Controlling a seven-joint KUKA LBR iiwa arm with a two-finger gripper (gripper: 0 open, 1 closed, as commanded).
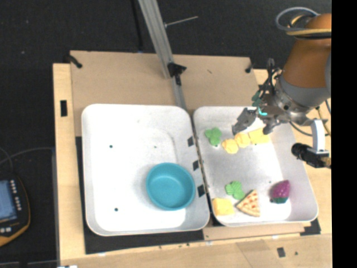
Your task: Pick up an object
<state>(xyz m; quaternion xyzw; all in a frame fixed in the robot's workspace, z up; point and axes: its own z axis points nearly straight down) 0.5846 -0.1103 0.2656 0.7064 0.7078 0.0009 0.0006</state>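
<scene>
— Jaws (254,126) first: how do they stand?
— Spread apart, hovering at the far side of the right bin (290,166), one finger (243,119) just above the yellow corn piece (245,139). Nothing sits between them.
— Other things in that bin?
— Green leafy toy (212,135), another green piece (234,189), pizza slice (249,204), yellow block (223,206), purple fruit (280,190).
— And the left bin (122,133)?
— Blue bowl (170,186), near its front right corner.
</scene>
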